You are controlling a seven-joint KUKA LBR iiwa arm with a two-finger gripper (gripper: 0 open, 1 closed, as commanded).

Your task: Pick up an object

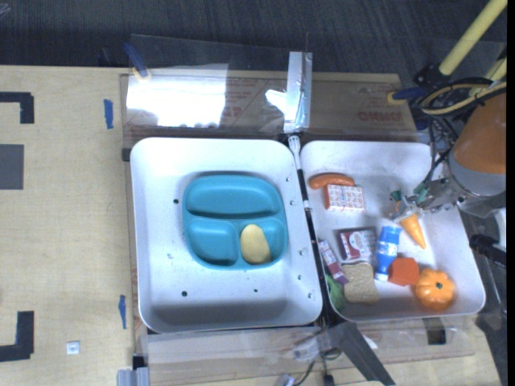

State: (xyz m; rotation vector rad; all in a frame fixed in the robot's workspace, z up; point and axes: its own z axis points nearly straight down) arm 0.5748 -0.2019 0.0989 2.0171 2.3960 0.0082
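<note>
Hand: we see the hand low over the right white bin; we cannot tell its grip.
Around: orange carrot cone just beside it, blue bottle, round orange pumpkin near.
Desk: pale wooden desk; left white bin holds a blue divided tray.

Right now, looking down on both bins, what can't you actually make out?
- Gripper: too small and cluttered by wires to read, beside the orange carrot-shaped toy.
- Arm: cut off by the right edge.
- Small dark packet: label too small.
- Green item: mostly hidden under the tan bread slice.
</note>
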